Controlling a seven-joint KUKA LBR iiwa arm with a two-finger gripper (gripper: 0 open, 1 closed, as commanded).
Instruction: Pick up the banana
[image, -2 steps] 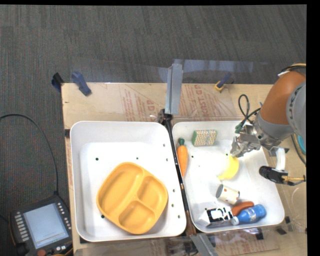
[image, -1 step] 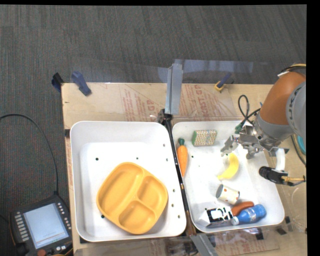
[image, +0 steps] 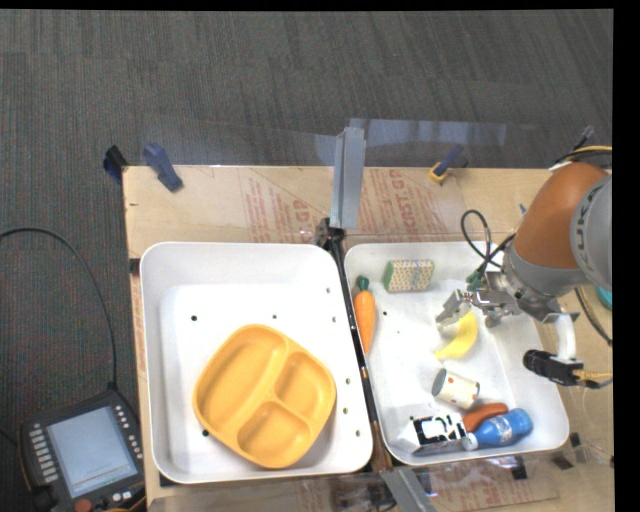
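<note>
Down at the near edge of the right bin (image: 560, 425), you are looking at a blue bottle (image: 503, 428), a red-orange piece (image: 483, 412) touching it and a small black-and-white item (image: 434, 430), with a little white cup (image: 455, 386) lying on its side just beyond them. None of these is what you are after.

You are finding the banana (image: 458, 340) further up, in the middle of that same bin, lying flat on the white floor. Its long axis is running on a slant, from the lower left up toward the upper right, with the upper end pointing at the tool.

Your gripper (image: 462, 307) is hanging just above and beside that upper end, reaching in from the right under the orange band (image: 552, 225). You cannot tell from this slanted view whether its fingers are spread or closed, nor whether it is touching the fruit; nothing is visibly sitting between them.

So the move is turning on a small offset: the banana's middle is lying down and slightly left of the tool. A grasp across the short width, near mid-length, is looking likelier to hold than one at the tapering tip. The carrot (image: 365, 313) and the green sponge (image: 408, 274) are sitting well clear to the left; the yellow tray (image: 265, 395) is resting in the left bin (image: 160, 300).
</note>
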